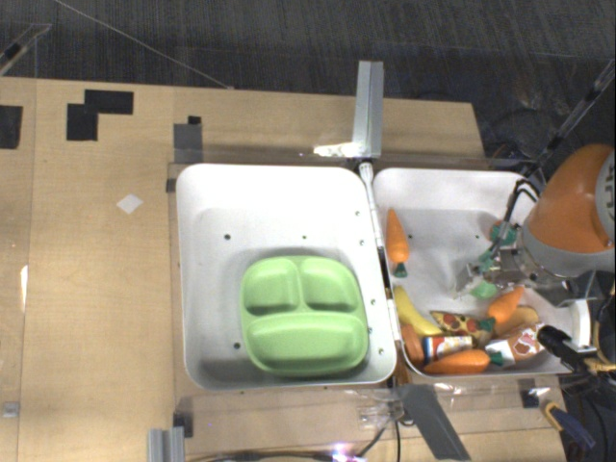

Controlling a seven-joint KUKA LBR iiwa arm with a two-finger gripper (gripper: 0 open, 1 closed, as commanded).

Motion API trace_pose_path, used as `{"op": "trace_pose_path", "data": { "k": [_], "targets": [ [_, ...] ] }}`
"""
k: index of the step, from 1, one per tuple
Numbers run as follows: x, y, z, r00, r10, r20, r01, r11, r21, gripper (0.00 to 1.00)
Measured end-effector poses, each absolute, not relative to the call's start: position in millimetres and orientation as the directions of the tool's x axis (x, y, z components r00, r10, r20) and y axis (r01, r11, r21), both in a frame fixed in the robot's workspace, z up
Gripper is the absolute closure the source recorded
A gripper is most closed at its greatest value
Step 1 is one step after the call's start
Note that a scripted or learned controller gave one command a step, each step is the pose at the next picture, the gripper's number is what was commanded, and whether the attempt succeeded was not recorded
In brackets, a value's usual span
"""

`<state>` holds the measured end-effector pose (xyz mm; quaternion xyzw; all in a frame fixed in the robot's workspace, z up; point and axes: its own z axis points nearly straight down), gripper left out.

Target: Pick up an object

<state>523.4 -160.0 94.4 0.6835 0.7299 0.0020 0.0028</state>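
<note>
While lowered into the right bin [452,195], jaws [484,279] sit just above the heap at its near side; whether apart or together, cannot tell. Nothing visibly between them. Just beside: a small carrot [504,306]; below it, a larger carrot [457,362], a ketchup bottle [460,326] and a banana [410,313], all touching or overlapping. Farther off, another carrot [396,242] lying alone by the divider. In the left bin [207,258], a green divided plate [304,314]. Best, probably: target one piece, not a seam between pieces; descend straight; close fully before lifting.
</note>
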Motion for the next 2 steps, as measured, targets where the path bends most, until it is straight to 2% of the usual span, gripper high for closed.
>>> {"op": "trace_pose_path", "data": {
  "k": [1,2],
  "targets": [
    [525.4,-159.2,105.8,-0.066,0.998,-0.001,0.998,0.066,0.011,1.0],
    [514.8,-124.5,196.3,-0.054,0.999,-0.001,0.999,0.054,0.006,1.0]
  ]
}}
